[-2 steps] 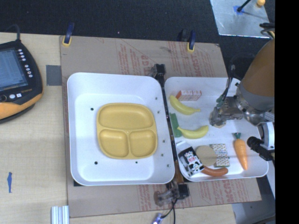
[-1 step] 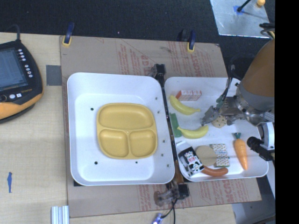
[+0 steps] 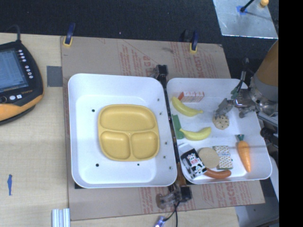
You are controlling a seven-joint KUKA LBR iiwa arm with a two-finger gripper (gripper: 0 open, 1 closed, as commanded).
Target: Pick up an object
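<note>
The right bin [image 3: 251, 126] holds several toy foods. There are two yellow bananas [image 3: 186, 108] [image 3: 196, 134], a speckled cookie [image 3: 220, 122], an orange carrot [image 3: 243, 156], a small red and white box [image 3: 192, 96], a round tan bun [image 3: 208, 157], a red sausage [image 3: 217, 174] and a black and white cow-patterned item [image 3: 193, 162]. My gripper [image 3: 230, 109] hangs low over the bin's upper right part. Its grey tip is just above and touching or nearly touching the cookie. Nothing is visibly held.
The left bin [image 3: 83, 126] holds a yellow divided plate [image 3: 129, 131]. A green piece [image 3: 176, 125] lies by the divider between the bins. A patterned cracker pack [image 3: 224, 157] sits beside the bun. A teach pendant [image 3: 14, 79] rests on the bench at far left.
</note>
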